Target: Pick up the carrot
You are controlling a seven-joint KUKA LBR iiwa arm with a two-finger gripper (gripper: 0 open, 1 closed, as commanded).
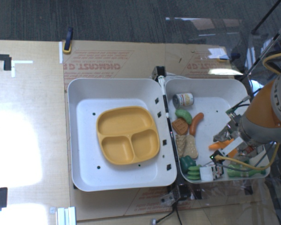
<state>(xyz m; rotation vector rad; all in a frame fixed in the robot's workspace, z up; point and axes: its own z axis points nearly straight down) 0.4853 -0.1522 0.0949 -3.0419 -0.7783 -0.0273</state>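
The gripper [227,140] hangs low over the right part of the right bin [210,89], and whether it is open or closed I cannot tell, because the wrist and its cables cover it. Just beside it, on its left and lower side, there is a bright orange pointed piece that I take for the carrot [217,146]. It seems to touch the gripper or pass under it, but I cannot say that it is held. Its long axis lies nearly left to right across the view, with the thin tip pointing left toward the middle of the bin; the rest is hidden. In my judgement the coming move depends on closing across this axis.

Further left in the same bin lie a reddish sausage-like piece [195,123], a small can [183,99], a green vegetable [183,115], a brown cracker [180,126], a pale piece of bread [188,146] and more green toys [191,168].

The left bin [76,125] holds a yellow divided plate [128,135], well apart from the arm.
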